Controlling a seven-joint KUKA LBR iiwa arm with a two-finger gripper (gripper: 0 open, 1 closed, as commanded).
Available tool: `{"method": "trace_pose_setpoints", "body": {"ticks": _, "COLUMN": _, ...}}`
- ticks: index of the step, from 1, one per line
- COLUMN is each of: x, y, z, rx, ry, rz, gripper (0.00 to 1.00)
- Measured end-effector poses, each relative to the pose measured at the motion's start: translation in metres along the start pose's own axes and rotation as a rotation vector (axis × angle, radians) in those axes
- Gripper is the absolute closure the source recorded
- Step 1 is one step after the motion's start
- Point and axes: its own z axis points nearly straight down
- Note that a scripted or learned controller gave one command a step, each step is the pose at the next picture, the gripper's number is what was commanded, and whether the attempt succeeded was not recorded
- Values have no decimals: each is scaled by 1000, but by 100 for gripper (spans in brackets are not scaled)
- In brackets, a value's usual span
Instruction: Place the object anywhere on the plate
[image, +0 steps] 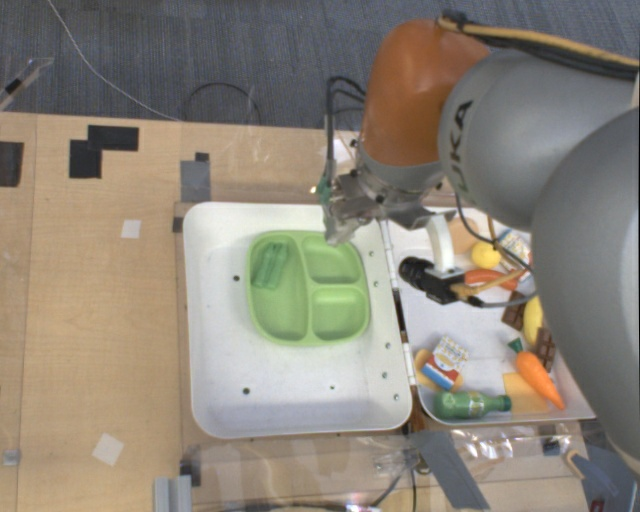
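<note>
A green divided plate (345, 325) lies in the left white bin (215, 345). A small green ridged object (268, 265) rests in the plate's long left compartment. My gripper (335, 230) hangs over the plate's far right compartment, at its back rim, a short way right of the green object. I see nothing held in it.
The right bin (500, 415) holds several toy foods: a carrot (538, 375), a green bottle (472, 404), a lemon (485, 256), a banana (532, 318) and a small printed packet (446, 358). The bulky grey arm covers much of that bin. Bare white floor surrounds the plate.
</note>
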Motion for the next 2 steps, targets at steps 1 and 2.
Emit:
{"method": "trace_pose_setpoints", "body": {"ticks": 1, "x": 10, "y": -42, "z": -93, "rx": -3, "ry": 0, "rz": -195, "gripper": 100}}
{"method": "trace_pose_setpoints", "body": {"ticks": 2, "x": 69, "y": -68, "z": -66, "rx": 4, "ry": 3, "rz": -316, "gripper": 100}}
